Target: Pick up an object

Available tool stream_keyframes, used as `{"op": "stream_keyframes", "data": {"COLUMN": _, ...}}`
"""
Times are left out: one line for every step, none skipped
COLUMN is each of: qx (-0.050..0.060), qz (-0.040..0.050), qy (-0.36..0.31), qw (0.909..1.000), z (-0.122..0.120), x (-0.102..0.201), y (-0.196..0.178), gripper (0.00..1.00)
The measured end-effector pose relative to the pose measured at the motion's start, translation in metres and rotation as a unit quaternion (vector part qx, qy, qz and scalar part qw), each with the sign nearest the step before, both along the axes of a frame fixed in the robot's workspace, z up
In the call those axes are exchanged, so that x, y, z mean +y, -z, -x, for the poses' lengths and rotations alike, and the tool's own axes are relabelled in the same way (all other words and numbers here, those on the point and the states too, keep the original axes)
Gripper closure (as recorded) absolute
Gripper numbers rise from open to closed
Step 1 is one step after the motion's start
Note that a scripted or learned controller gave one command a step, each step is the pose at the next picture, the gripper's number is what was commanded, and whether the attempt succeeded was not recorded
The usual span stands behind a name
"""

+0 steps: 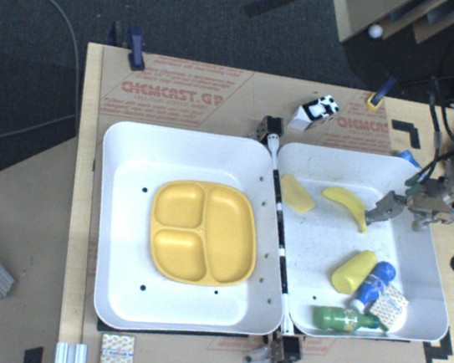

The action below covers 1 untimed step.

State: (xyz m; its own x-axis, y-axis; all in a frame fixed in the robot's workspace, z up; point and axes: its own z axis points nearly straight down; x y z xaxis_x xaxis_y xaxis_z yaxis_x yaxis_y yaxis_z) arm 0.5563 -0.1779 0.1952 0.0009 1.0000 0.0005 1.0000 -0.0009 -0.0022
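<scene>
The right bin (340, 161) holds several objects. A yellow banana (347, 204) lies near its back, with a pale yellow wedge (297, 194) to its left. Toward the front lie a yellow bottle (353, 270), a blue and white bottle (373, 285), a checkered packet (391, 308) and a green bottle (342, 320). My gripper (388, 207) reaches in from the right, low over the bin and just right of the banana's end. Nothing shows in its grasp.
The left bin (122, 203) carries a yellow divided plate (202, 232). A black and white toy (318, 110) and clamps (134, 46) sit on the cardboard behind the bins. The divider (278, 226) between the bins runs front to back.
</scene>
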Motion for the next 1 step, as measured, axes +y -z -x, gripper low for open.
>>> {"op": "stream_keyframes", "data": {"qx": -0.001, "qz": 0.0004, "qy": 0.0, "qw": 1.0, "z": 0.0463, "x": 0.0033, "y": 0.111, "gripper": 0.0}}
